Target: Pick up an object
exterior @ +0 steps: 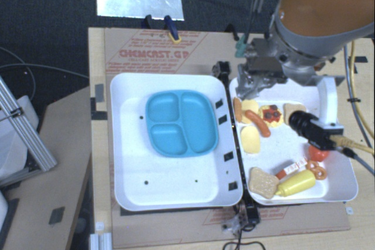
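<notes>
My gripper hangs over the far left corner of the right bin, just above a pale yellow piece and a brown piece. I see nothing held in it. Toy food lies below it in that bin: a red sausage, a yellow oval slice, a pizza-like piece with red dots, a bread slice, a yellow bottle and a red tomato. The arm's body hides the bin's far right part.
The left bin holds a blue divided plate. A black cylinder on a white bracket juts from the arm over the right bin. A black divider runs between the bins. Cables trail at the right.
</notes>
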You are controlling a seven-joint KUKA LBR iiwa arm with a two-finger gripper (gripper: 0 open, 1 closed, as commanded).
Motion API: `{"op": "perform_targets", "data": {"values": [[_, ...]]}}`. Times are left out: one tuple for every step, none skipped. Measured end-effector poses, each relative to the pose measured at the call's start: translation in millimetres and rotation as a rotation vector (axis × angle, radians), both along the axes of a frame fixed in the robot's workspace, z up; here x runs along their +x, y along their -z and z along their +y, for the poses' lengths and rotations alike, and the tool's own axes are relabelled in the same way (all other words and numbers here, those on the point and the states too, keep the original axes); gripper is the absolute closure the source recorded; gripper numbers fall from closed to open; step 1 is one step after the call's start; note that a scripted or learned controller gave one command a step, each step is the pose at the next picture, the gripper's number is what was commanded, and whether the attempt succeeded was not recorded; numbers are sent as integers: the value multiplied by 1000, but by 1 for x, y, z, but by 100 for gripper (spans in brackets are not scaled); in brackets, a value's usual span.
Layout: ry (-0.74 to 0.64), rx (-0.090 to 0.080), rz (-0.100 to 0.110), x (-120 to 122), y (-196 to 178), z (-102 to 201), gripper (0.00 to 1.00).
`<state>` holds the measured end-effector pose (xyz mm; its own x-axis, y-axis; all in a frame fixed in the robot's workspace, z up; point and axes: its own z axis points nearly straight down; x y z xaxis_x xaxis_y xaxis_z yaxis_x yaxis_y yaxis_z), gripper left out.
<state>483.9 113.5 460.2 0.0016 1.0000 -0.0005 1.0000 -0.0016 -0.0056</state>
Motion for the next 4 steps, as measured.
{"op": "perform_targets", "data": {"values": [[-8,2,-10,3,-14,2,100],[-3,-2,3,2,101,9,100],[-3,0,-3,2,149,18,100],[-2,1,-7,3,146,17,0]]}}
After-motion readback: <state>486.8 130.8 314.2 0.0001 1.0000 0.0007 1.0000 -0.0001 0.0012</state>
